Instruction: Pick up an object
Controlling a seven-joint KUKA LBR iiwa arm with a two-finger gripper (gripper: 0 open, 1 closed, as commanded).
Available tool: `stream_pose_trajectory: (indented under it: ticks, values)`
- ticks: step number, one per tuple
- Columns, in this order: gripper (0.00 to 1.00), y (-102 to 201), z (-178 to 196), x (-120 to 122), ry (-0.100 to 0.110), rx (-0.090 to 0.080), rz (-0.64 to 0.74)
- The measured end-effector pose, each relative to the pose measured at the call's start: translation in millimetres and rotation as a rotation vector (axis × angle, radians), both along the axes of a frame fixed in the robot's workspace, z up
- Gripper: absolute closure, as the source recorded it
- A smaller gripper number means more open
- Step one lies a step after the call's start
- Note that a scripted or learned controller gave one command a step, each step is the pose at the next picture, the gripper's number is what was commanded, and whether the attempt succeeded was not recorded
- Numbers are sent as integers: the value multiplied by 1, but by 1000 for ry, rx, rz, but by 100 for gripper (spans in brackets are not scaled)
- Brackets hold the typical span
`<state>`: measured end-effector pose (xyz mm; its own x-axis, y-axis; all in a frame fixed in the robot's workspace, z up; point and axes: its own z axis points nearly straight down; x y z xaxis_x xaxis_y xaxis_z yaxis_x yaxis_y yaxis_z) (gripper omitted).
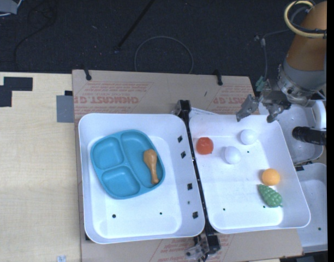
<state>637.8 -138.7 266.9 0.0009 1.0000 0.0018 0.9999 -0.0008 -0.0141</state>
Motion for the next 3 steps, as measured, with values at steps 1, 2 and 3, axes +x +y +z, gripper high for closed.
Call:
stream_pose_trajectory:
  ticks: [1,2,3]
  values:
    - [0,0,8,2,-13,-2,1]
    - [0,5,-38,4,-7,-1,3]
    - [0,13,-97,-1,-7,0,1]
